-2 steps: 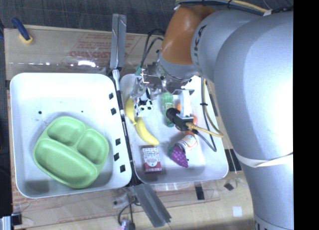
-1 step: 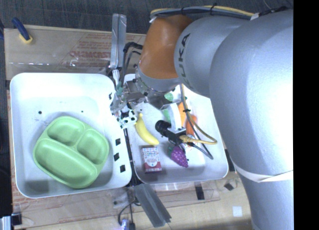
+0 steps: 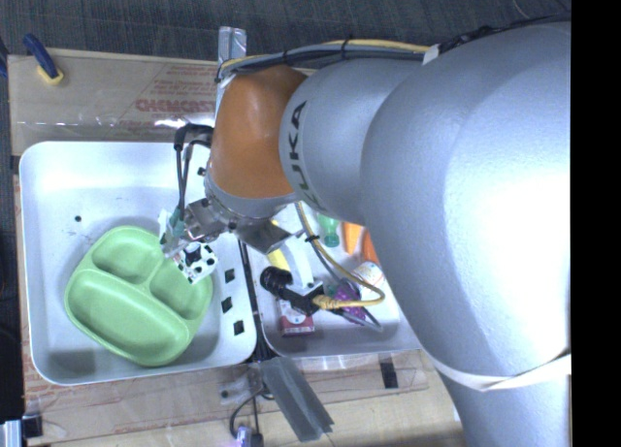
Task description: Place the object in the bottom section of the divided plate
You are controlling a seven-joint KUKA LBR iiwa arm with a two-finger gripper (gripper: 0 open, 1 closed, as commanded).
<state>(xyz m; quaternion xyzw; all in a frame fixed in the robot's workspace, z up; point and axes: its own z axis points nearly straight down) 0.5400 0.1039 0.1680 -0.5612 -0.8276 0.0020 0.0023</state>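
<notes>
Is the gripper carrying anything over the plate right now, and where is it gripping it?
Cannot be told. A small white, black-spotted object sits at the gripper tip above the green divided plate, but the hold itself is hidden.

Plate (image 3: 136,304) bottom section open; tool (image 3: 190,253) over right section.

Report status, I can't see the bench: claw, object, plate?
Claw over plate's right edge, grip unclear. Black-and-white object at claw tip, above upper-right section. Bottom section unblocked.

Robotics lab: KUKA arm (image 3: 456,174) over white bins (image 3: 39,241).
</notes>
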